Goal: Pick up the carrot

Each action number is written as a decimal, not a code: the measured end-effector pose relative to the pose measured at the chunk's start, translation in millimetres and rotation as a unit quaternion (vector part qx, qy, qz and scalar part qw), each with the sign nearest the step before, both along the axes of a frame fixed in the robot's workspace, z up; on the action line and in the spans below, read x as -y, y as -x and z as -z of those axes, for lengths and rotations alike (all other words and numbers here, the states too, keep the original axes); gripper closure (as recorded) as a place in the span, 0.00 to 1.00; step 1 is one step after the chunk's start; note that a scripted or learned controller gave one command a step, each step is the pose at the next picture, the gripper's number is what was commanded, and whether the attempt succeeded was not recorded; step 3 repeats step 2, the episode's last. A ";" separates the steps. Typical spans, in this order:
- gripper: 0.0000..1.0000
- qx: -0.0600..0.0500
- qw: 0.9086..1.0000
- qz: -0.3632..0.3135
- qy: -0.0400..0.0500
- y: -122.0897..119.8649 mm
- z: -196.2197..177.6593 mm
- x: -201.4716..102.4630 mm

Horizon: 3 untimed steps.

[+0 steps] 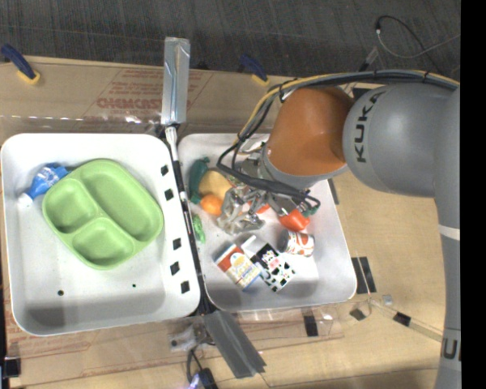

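Right white bin [340, 254], jaws low over carrot [211, 205], spread unclear

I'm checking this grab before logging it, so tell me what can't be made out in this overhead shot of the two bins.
- Gripper: its fingers blur into the clutter beneath; open or shut, and any hold on the carrot, cannot be told.
- Carrot: partly covered by the gripper and cables.
- Right bin: its upper part is hidden behind the arm's orange band.
- Blue item in the left bin: half covered by the green plate, too small to identify.
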<state>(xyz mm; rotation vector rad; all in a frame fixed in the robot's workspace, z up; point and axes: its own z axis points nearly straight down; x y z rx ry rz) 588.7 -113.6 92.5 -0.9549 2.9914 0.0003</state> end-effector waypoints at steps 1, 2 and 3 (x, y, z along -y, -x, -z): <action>1.00 0.002 1.000 0.017 0.000 -17.6 -101.9 -89.0; 0.00 0.000 1.000 0.018 0.000 -17.0 -100.5 -88.0; 0.00 0.000 1.000 0.018 0.000 -17.0 -100.5 -88.0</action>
